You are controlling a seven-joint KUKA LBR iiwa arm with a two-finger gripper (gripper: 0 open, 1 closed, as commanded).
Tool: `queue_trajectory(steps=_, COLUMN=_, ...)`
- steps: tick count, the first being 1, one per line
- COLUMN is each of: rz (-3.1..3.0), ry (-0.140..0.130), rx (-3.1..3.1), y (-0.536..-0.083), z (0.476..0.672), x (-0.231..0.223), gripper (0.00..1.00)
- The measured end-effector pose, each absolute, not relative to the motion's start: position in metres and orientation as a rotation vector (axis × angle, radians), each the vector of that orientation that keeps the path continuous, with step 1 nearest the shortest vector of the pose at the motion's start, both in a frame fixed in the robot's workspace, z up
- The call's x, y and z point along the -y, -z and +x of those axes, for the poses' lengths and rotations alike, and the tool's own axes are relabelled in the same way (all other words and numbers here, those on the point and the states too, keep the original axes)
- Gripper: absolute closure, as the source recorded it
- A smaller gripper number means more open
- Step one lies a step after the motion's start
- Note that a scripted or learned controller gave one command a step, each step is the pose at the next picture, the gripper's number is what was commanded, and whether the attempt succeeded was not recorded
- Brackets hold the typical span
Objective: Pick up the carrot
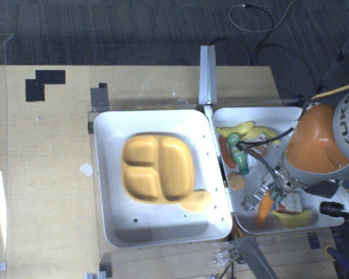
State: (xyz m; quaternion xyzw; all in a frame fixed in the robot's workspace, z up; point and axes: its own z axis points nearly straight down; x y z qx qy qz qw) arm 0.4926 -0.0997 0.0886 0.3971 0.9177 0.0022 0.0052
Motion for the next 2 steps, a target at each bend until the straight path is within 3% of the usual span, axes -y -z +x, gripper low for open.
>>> queue_trajectory(steps=1, rz=1.237, ry=-0.012, rx=-2.871, y=-0.099, z=0.496, x=0.099, gripper=1.0)
queue_trajectory(steps=2, rz=1.373, ry=-0.001, rx=-2.825, y=-0.183, z=0.521, x=0.038, gripper=1.0)
